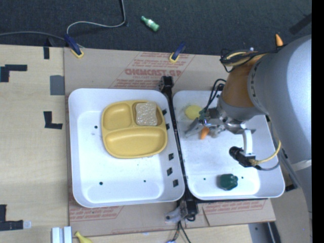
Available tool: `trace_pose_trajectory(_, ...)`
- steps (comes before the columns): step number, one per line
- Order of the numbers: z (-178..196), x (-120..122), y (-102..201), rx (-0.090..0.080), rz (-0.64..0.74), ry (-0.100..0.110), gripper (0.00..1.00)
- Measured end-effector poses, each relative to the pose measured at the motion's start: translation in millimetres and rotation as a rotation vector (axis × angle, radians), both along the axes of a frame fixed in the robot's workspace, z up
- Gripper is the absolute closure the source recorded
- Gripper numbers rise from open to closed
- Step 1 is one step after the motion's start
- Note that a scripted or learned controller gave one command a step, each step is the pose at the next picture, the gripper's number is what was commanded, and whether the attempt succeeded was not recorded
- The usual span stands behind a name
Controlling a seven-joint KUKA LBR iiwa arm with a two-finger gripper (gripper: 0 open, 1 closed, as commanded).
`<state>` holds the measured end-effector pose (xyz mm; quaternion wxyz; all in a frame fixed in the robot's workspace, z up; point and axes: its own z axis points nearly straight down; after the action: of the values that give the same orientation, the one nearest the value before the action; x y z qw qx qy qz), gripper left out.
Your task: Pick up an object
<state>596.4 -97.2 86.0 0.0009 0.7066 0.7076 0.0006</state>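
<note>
The gripper (201,126) is being held low over the far left part of the right bin (202,161), close to the wall shared by the two bins. Whether it is open or closed cannot be told, as its tip is being hidden by the wrist and cables. A small orange piece (203,133) is being seen right at the tip; whether it is being gripped cannot be told. A yellow object (192,111) is lying just beside the gripper, toward the far wall. A green object (228,181) is resting near the front wall of the same bin, well apart from the gripper. The left bin (81,151) is being occupied by a yellow tray (132,140), and a beige block (147,114) is being held in the tray's far right compartment. The arm (288,85) is being extended in from the right.
</note>
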Motion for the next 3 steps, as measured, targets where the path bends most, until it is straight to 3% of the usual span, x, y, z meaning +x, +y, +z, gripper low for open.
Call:
trace_pose_trajectory(1, 9.6, 0.0, -0.7, -0.003, 0.001, -0.001, 1.0)
trace_pose_trajectory(2, 9.6, 0.0, -0.8, -0.003, 0.001, -0.001, 0.0)
trace_pose_trajectory(3, 18.7, -0.3, -0.2, -0.002, 0.001, 0.0, 1.0)
